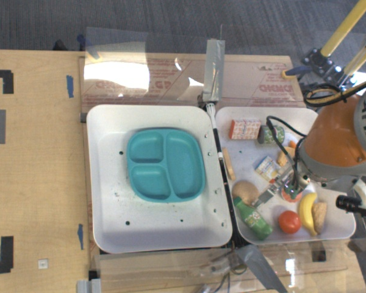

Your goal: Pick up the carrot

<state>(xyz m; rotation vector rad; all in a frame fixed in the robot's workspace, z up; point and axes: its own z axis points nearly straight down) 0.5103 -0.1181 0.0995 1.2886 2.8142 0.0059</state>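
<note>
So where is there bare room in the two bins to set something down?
The left bin has bare white floor all around the teal divided plate, widest along its near and left edges. The right bin is crowded: banana, tomato, green bottle and small packets cluster under the arm. Its only bare strip lies along the far rim.

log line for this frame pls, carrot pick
task: pick up carrot | gripper: low in right bin, among the food items | grasp: cannot tell | left bin: teal tray
</note>
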